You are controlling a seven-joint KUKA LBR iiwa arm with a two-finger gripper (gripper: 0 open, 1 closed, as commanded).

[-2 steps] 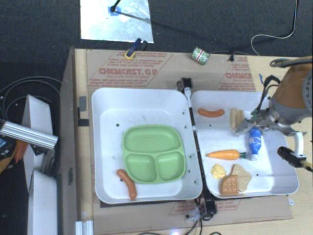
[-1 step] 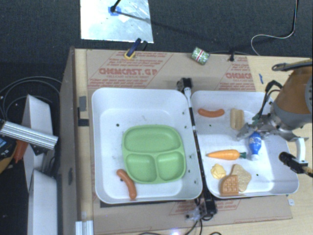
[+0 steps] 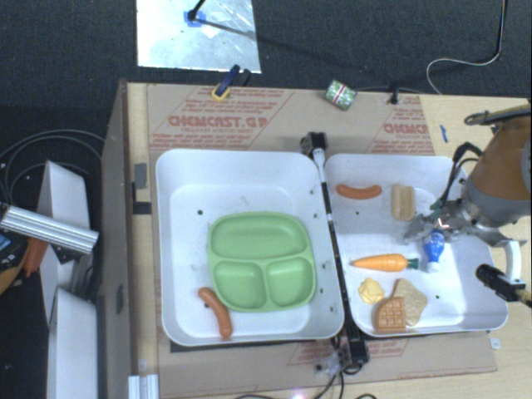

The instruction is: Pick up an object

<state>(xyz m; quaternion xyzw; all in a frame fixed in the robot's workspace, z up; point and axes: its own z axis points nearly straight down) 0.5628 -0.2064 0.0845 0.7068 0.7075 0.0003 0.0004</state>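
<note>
My gripper [image 3: 431, 225] hangs low over the right side of the right bin [image 3: 478, 312], reaching in from the right. Just below it lies a small blue and white object [image 3: 434, 248], touching or nearly touching the gripper's tip. An orange carrot [image 3: 380, 263] lies to the left of that object. At the bin's far side are a reddish sausage [image 3: 359, 192] and a beige bread piece [image 3: 402, 201]. Near the front edge sit a yellow piece [image 3: 371, 290], a waffle [image 3: 388, 314] and a slice of toast [image 3: 411, 298].
The left bin [image 3: 179, 223] holds a green divided plate [image 3: 262, 260] and a second sausage [image 3: 218, 312] at its front left. A black divider [image 3: 326, 206] separates the bins. A small green can [image 3: 340, 95] lies on the cardboard behind them.
</note>
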